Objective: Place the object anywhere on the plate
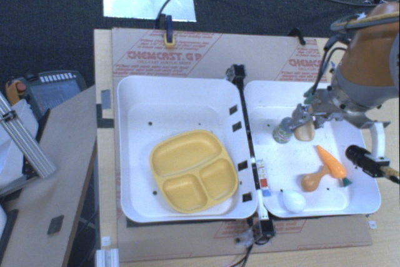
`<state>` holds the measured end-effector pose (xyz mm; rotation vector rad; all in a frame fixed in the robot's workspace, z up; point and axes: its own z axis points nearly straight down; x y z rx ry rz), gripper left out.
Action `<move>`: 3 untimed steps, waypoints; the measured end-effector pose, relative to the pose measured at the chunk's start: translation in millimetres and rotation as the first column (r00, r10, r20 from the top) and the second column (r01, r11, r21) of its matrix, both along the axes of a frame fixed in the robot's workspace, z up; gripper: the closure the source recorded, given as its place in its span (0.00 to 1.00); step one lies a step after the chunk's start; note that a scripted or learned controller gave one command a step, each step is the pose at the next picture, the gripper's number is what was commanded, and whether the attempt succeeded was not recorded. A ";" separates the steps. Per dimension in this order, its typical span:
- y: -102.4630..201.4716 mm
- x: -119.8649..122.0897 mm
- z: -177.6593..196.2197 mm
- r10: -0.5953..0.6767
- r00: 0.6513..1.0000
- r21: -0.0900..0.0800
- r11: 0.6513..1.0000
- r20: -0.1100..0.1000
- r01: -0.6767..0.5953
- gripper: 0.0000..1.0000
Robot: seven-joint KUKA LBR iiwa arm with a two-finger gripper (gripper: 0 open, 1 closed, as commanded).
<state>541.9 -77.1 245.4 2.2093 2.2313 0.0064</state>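
The yellow plate [194, 169], three compartments, lay in the left bin [134, 97], turned at a slant with its two small wells toward the bin's near edge, close to that near rim; bare white floor stretched behind it and to its left.

In the right bin [262, 94], the gripper [284, 132] hung low over the middle, reaching in from the right, and whether it was released or clenched could not be told. A small tan object [305, 131] lay just beside its tip, touching or nearly so.

The carrot [332, 164] lay nearer the front, its long axis on a diagonal, green end toward the near right corner. A brown wooden piece [314, 179] sat beside it, and a white egg [292, 201] rested close to the front rim
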 end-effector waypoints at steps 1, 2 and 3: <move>51.3 15.7 -13.3 0.000 1.000 0.000 1.000 -0.002 0.000 1.00; 97.0 34.7 -5.3 -0.001 1.000 0.000 1.000 0.000 0.001 1.00; 156.6 58.3 -10.2 0.001 1.000 0.001 1.000 -0.001 -0.001 1.00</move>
